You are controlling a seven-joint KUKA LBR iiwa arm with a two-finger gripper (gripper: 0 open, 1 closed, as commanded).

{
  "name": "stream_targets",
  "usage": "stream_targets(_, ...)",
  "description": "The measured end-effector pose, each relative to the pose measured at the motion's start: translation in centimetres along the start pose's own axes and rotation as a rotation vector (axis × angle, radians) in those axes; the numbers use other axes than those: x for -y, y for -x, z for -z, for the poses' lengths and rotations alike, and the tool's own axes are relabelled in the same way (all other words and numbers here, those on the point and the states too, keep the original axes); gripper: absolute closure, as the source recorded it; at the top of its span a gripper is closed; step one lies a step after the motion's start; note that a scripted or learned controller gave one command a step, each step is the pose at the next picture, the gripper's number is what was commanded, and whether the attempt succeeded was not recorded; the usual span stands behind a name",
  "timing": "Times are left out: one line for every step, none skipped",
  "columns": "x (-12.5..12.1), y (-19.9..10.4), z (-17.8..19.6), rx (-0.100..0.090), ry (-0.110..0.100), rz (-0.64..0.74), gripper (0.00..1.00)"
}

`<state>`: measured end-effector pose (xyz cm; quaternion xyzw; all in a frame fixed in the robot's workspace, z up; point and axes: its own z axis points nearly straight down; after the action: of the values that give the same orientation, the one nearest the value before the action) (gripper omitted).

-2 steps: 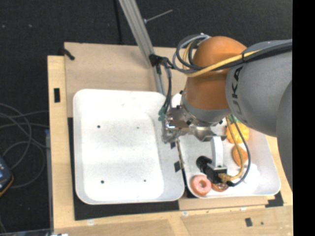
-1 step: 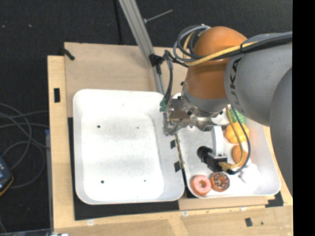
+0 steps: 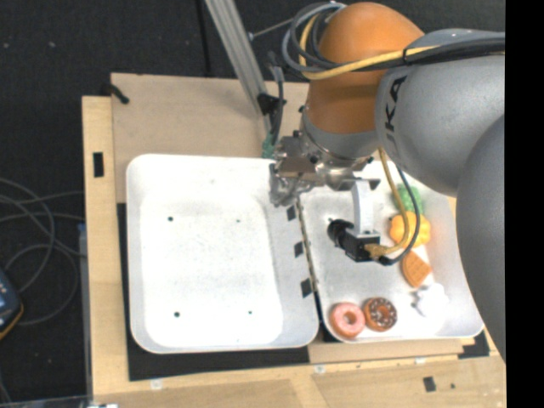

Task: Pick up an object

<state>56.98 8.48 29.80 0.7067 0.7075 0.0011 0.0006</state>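
**A:** What lies nearest?

**B:** Two doughnuts, at the near edge of the right bin (image 3: 327, 272). A pink doughnut (image 3: 346, 319) sits left of a brown sprinkled doughnut (image 3: 379, 313), and the two touch or nearly touch.

**A:** And beyond those?

**B:** A small pale scrap (image 3: 422, 297) lies to their right. Just past it is an orange piece (image 3: 416, 269), then a yellow thing (image 3: 406, 226) and, farther still, a green thing (image 3: 411, 201). All of them keep to the bin's right side.

**A:** Where is the gripper?

**B:** The gripper (image 3: 283, 189) is at the far left corner of the right bin, over the rim it shares with the left bin (image 3: 204, 245). It is well apart from the doughnuts and the rest.

**A:** Open or closed? Is it holding anything?

**B:** I cannot tell how far it is open, and I see nothing in its hold.

**A:** And farthest?

**B:** The grey arm (image 3: 450, 109) comes in from the right, its orange band (image 3: 361, 49) above the gripper.
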Motion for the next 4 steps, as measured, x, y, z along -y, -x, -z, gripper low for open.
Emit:
stream_targets(0.3, 4.9, -9.2, 0.002, -0.009, -0.005, 1.00)
stream_targets(2.3, 6.1, -6.4, 0.000, 0.000, -0.002, 1.00)
stream_targets(-0.4, 5.5, -9.5, 0.002, -0.004, -0.001, 1.00)
stream_targets(1.0, 4.8, -8.2, 0.000, -0.001, -0.001, 1.00)
